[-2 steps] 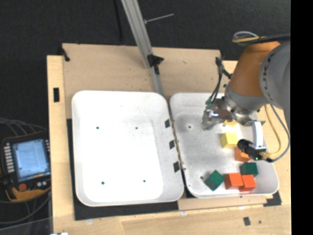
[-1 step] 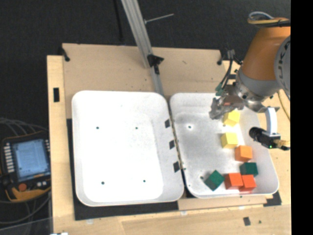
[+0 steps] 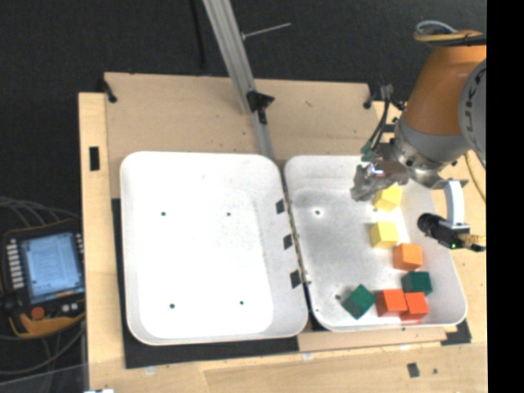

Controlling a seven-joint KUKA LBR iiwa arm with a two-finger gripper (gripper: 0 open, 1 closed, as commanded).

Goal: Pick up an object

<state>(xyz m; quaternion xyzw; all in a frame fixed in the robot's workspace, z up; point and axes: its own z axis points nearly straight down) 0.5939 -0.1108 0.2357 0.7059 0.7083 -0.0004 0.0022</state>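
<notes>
The arm [image 3: 442,97], grey with an orange band, reaches in from the right and hangs over the far part of the right bin [image 3: 327,301], one of two shallow white bins lying side by side on the tabletop [image 3: 180,109]. Its end effector [image 3: 370,178] sits low above the bin's floor, just to the left of a yellow block [image 3: 390,196] and close against it; whether the end effector is spread or closed cannot be told from this angle, and nothing can be seen clamped in it. A second yellow block [image 3: 383,234] lies a little nearer on the bin floor, apart from the first. Nearer and to the right of that one rests an orange block [image 3: 408,256], and just beyond it toward the near right corner sits a dark green block [image 3: 418,282]. Along the near wall of the right bin, a second green block [image 3: 358,300] lies tilted, just left of two orange blocks [image 3: 403,303] that touch each other. The left bin [image 3: 131,219] shows a bare white floor with a few small dark dots. A grey metal pole [image 3: 233,47] slants from the far edge of the scene down to the gap between the bins. On the far left, off the tabletop, a handheld control pendant [image 3: 45,273] with a lit screen rests beside some cables.
</notes>
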